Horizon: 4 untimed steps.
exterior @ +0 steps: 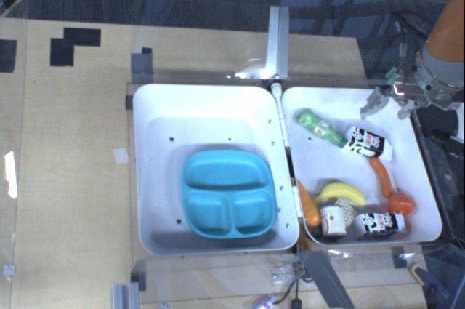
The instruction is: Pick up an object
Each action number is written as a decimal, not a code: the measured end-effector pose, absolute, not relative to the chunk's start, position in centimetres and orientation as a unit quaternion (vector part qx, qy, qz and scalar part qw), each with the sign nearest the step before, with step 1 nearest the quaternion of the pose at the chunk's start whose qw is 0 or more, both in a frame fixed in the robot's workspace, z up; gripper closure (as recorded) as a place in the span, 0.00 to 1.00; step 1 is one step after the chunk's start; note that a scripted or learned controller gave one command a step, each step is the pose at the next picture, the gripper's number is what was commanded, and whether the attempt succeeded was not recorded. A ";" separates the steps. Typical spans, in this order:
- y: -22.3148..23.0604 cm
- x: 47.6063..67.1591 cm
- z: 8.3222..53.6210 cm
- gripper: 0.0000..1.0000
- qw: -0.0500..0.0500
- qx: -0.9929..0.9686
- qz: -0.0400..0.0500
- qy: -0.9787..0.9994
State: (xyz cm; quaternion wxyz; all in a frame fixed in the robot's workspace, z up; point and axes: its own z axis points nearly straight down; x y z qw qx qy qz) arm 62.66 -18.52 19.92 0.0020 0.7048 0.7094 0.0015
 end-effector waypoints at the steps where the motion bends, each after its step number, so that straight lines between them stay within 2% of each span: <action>1: -20.3 60.4 12.1 0.00 0.016 0.727 0.010 0.687; 2: -20.1 52.5 9.0 0.00 0.004 0.740 0.003 0.673; 3: -20.0 52.9 10.3 1.00 0.007 0.739 0.005 0.674; 4: -16.1 53.8 20.8 1.00 0.003 0.779 0.002 0.627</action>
